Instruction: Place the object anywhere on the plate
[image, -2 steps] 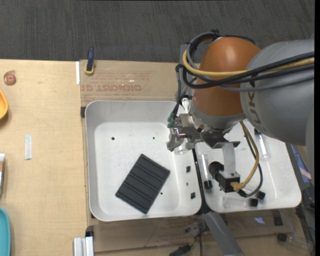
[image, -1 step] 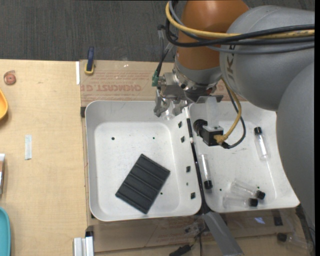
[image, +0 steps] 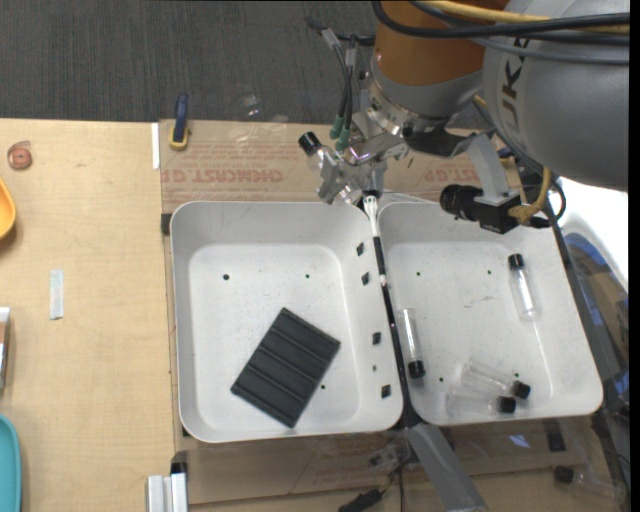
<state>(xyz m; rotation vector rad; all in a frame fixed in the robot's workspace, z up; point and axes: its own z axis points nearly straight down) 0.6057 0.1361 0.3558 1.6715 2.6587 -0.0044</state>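
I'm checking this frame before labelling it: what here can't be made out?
- Gripper: small and cluttered by cables at the bins' far edge in the camera view; finger state unreadable.
- Clear tubes in the right bin: transparent against white, so their count and outlines are uncertain.
- Orange object and teal object: cut off by the left edge.
- Dark ridged slab in the left bin: identity unclear.
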